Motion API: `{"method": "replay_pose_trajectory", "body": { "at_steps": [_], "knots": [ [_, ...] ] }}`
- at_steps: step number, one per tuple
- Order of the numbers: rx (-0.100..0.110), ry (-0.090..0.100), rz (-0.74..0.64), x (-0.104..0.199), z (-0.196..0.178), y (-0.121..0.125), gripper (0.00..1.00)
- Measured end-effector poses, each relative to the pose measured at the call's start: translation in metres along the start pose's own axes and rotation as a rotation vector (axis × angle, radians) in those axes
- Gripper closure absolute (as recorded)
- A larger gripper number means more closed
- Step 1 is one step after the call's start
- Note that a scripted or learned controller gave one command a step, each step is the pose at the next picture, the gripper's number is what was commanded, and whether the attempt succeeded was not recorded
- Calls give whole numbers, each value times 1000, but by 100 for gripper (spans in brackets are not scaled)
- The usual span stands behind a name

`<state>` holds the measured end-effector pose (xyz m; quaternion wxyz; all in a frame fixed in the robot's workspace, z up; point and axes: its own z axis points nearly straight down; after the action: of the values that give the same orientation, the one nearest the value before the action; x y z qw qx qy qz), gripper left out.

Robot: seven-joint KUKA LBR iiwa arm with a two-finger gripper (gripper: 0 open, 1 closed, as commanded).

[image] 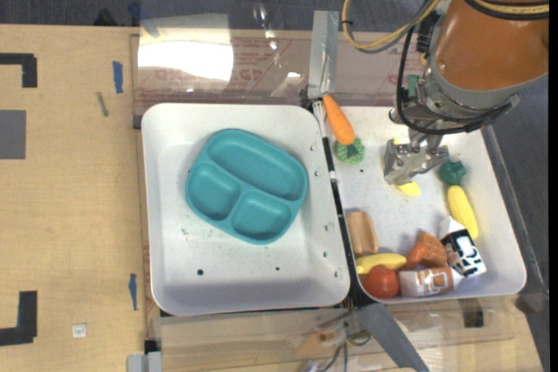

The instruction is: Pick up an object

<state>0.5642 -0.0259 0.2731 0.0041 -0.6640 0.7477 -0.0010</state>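
I see my end effector (411, 171) clamped on a small yellow piece (408, 187), between one carrot (339, 124) and one corn cob (460, 209).

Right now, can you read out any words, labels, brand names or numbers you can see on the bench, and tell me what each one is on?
No text here can be read for certain.
Clear sheet behind the bins: faint reddish printing, too blurred to read.
Small orange packet in the right bin: a white label, too small to read.
Black-and-white item beside it: markings that may be only a pattern.
Teal divided plate in the left bin: no lettering visible.
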Motion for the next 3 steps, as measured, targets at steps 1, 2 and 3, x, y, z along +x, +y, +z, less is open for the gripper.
{"method": "replay_pose_trajectory", "body": {
  "at_steps": [1, 2, 3],
  "knots": [
    [-11, 0, 5, -38, 61, -5, 100],
    [2, -4, 9, -39, 47, -8, 100],
    [8, -10, 10, -42, 36, -9, 100]
  ]
}}
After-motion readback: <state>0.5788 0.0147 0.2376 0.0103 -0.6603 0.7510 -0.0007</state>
